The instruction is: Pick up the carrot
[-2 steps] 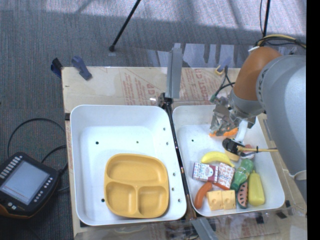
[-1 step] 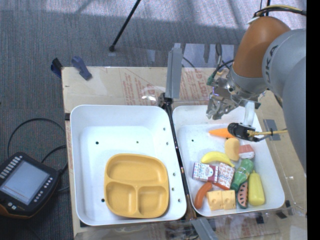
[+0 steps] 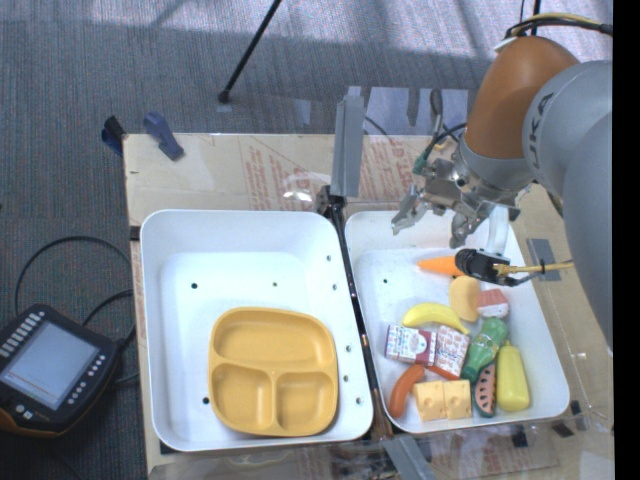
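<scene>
Single fixed camera above bench (image 3: 230, 173), slanted down, both bins.

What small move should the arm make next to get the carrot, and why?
Probably bring the hand down and slightly toward the camera. It hangs above the far end of the right bin, while the carrot lies on the bin floor just below it in the view, apart from the banana and the other toy food, so a descent looks unobstructed.

orange carrot (image 3: 437, 265), yellow tray (image 3: 272, 372), white bins (image 3: 165, 268)
</scene>
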